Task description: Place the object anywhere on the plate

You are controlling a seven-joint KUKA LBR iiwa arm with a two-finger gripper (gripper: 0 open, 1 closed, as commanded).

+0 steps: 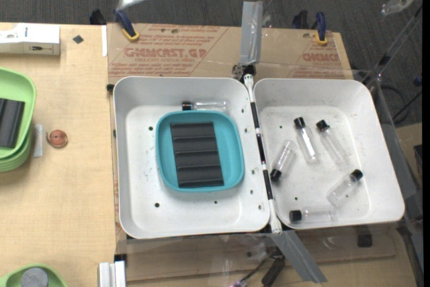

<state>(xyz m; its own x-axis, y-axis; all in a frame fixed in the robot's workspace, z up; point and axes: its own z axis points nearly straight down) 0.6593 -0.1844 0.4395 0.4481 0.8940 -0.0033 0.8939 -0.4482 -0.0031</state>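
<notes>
The teal plate sits in the left bin with one clear vial just beyond its far rim, five more vials lie scattered in the right bin, and the hand's state cannot be told.

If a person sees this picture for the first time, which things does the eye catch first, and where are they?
First comes the teal plate in the left bin, with a dark ribbed insert on it. Next come the clear vials with black caps, scattered over the right bin; one more vial lies just behind the plate.
</notes>
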